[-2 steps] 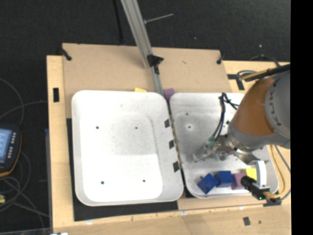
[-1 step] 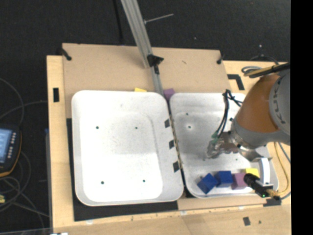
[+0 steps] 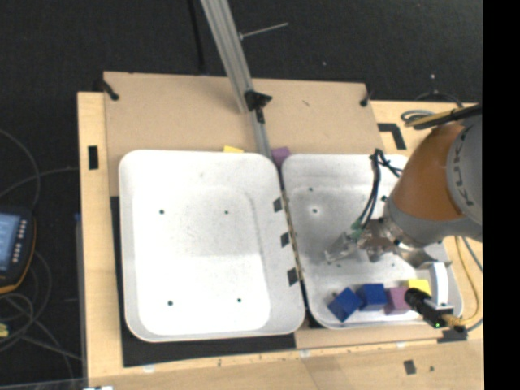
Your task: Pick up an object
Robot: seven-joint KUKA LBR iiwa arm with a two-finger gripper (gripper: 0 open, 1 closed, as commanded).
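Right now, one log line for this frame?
arm: over right bin | gripper: low, above bin floor, nothing seen held | blue blocks, purple block, yellow block: front edge | pick: not done

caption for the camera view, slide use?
Arm's end effector low in the right bin, above blue blocks at its near edge.

My tool (image 3: 345,249) looks like bare grey metal, faintly shiny, under my arm's (image 3: 435,185) smooth orange band, which has a satin sheen. Both bins, left bin (image 3: 199,242) and right bin (image 3: 325,193), read as white moulded plastic, smooth, scuffed with fine grey speckle. The desk (image 3: 187,112) is matt tan board, like unfinished wood or fibreboard. The blue blocks (image 3: 359,299), purple block (image 3: 397,299) and yellow block (image 3: 419,286) look matt, possibly foam or plastic. The slanted rail (image 3: 230,43) is brushed metal.
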